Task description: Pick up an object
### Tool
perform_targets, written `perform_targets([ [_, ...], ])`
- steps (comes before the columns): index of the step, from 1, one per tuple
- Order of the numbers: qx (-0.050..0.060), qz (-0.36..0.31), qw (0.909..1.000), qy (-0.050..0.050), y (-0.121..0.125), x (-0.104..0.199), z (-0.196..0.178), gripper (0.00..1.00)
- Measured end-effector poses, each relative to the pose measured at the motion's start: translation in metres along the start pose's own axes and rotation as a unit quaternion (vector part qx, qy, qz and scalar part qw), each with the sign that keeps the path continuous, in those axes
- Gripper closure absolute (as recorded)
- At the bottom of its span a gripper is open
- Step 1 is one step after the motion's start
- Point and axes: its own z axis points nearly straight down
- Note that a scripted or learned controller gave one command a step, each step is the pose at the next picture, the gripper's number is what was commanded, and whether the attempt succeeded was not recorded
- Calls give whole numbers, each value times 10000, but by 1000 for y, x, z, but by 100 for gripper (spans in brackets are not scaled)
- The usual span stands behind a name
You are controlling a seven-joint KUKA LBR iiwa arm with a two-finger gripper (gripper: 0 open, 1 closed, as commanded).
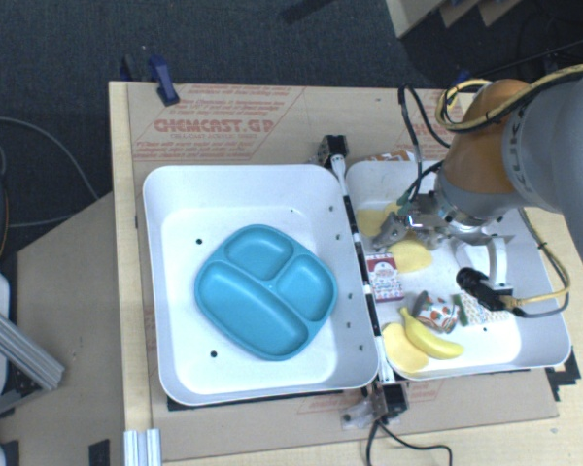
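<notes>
In the left bin (175, 289) I see a blue divided plate (263, 290). In the right bin (534, 343), a red-and-white packet (383, 276), banana (429, 339) and yellow pieces lie below my gripper (405, 223); whether it grips anything I cannot tell.

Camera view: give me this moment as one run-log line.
arm: over right bin | gripper: low among items, grasp unconfirmed | nearby: banana, red-and-white packet | left bin: blue divided plate
</notes>
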Motion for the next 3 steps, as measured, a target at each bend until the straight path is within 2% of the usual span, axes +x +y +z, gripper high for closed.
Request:
perform_targets([
  [1, -10, 5, 10000, -2, 1, 0, -10, 100],
  [2, -8, 5, 10000, -1, 1, 0, -10, 0],
  [3, -5, -11, 10000, -4, 70, -10, 0, 0],
])
